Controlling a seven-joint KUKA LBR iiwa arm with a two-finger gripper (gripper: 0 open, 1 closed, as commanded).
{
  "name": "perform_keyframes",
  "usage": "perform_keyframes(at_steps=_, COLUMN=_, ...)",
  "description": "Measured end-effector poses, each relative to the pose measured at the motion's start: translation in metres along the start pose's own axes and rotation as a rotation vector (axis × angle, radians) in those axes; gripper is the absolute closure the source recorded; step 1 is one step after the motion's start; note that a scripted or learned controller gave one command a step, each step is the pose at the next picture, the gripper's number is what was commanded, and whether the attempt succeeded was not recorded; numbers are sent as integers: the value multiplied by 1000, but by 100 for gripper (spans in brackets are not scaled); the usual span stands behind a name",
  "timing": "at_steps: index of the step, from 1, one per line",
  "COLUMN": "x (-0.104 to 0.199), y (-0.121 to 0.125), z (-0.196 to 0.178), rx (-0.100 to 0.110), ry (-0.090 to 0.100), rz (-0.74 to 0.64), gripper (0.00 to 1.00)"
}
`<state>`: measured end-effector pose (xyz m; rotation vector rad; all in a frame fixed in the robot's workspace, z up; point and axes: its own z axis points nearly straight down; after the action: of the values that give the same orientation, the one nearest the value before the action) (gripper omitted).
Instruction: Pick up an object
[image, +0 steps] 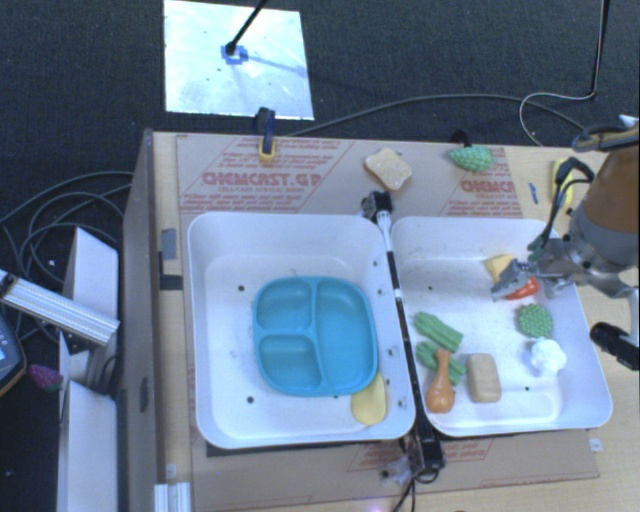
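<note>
My gripper (522, 284) reaches in from the right over the upper right part of the right bin (440, 245). A small red-orange piece (521, 290) sits between its grey fingers, and the gripper looks shut on it. A yellow wedge (497, 265) lies just up-left of it. Below the gripper lie a green bumpy ball (535, 320) and a white lump (546, 355). Further left in that bin are green bean pods (438, 331), an orange drumstick-shaped toy (440, 382) and a tan block (484, 378).
The left bin (220, 300) holds a blue divided plate (314, 335) with a yellow piece (369, 402) at its lower right. On the cardboard behind the bins lie a bread slice (388, 168) and a green toy (471, 157). A yellow clamp (266, 138) stands at the back edge.
</note>
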<state>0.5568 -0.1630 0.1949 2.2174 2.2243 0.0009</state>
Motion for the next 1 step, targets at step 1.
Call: perform_keyframes(at_steps=1, x=-44, y=40, z=18, rx=-1, ry=-1, rz=2, gripper=0)
